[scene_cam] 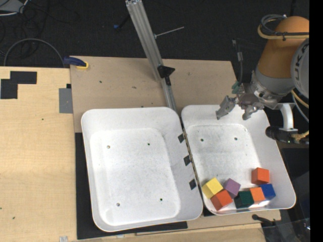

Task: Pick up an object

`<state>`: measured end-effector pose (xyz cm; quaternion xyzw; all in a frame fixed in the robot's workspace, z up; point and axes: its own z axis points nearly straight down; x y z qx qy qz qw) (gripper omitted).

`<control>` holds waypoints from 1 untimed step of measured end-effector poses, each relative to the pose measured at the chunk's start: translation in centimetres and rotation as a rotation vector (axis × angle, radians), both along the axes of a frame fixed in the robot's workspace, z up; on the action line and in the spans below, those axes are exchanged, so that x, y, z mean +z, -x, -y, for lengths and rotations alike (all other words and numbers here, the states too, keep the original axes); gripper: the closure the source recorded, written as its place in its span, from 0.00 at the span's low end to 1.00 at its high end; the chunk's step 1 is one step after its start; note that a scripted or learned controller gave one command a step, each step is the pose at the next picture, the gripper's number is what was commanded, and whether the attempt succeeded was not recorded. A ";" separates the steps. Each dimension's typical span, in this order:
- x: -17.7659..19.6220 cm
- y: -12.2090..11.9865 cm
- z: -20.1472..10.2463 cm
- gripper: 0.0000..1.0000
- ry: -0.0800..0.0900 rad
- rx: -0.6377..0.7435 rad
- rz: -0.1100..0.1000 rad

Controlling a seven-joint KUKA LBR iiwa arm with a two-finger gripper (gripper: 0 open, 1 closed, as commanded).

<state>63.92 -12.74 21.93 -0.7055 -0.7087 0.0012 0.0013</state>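
Blocks [241, 188] clustered well apart from seemingly open hand [235, 110].

Probably a robotics lab: plywood bench [126, 84], aluminium strut [146, 34], loose cables [20, 47].

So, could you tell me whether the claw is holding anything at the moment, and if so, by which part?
Nothing is held. The claw hangs open above the far end of the right bin, with only air between its fingers; the blocks lie at the near end.
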 end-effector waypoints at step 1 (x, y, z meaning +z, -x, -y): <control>-3.1 0.4 -10.2 0.00 -0.004 0.002 -0.003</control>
